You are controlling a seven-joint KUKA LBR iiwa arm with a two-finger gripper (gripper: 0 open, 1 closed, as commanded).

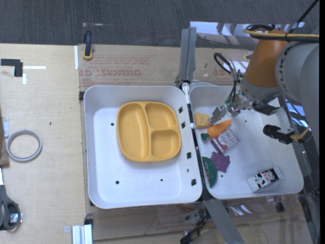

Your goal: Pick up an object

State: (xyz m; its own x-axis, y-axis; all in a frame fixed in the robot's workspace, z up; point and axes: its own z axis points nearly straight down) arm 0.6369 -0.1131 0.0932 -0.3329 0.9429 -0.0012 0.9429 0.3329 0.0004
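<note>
My gripper [221, 113] hangs low in the right bin [284, 161], near its back left corner. Just below and touching or nearly touching it lies an orange carrot [220, 128]. A yellow wedge of cheese [202, 119] sits to the carrot's left. In front of the carrot are a pink and purple packet [225, 139], a purple bunch of grapes [221, 161] and a green piece [210, 170] by the bin's left wall. A small black and white carton [264, 178] lies at the front right.
The left bin [101, 177] bears a yellow divided plate [149, 131]. The grey arm with its orange band [264, 60] reaches in over the right bin's back edge. On the bench at far left lie a roll of tape [23, 145] and scissors [7, 212].
</note>
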